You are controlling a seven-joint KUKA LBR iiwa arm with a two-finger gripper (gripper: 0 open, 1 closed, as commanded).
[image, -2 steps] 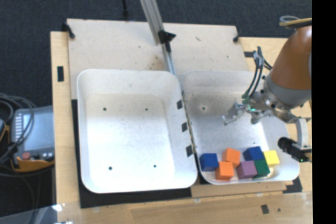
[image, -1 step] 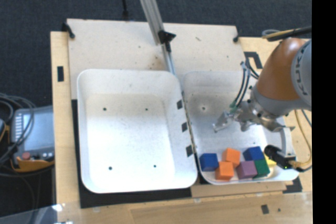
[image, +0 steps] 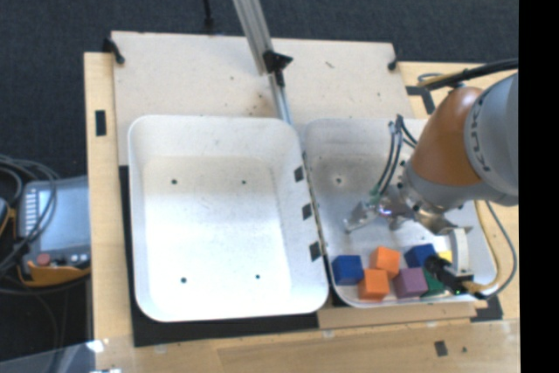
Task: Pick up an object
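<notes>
Arm: I saw the grey arm (image: 476, 148) reach in from the right, over the right bin (image: 336, 153), its orange band above the wrist.

End effector: the end effector (image: 382, 212) hung over the middle of the right bin, pointing left; from my remote view I could not tell how it was set, and I saw nothing held in it.

Objects: a cluster of small blocks sat at the near end of the right bin: a blue block (image: 348, 269) furthest left, an orange block (image: 388, 259) and a second orange block (image: 376, 284) beside it, a purple block (image: 409, 282), another blue block (image: 420, 255) and a green block (image: 436, 285) at the right.

Key relation: the blocks lay on the near side of the end effector, close by but apart from it; the upper orange block was almost straight toward the near edge from it, and I judged it the handiest target.

Long axis: the blocks looked roughly cubic, so I judged no axis mattered.

Left bin: the left bin (image: 153, 144) on the surface (image: 192, 57) played no part.
</notes>
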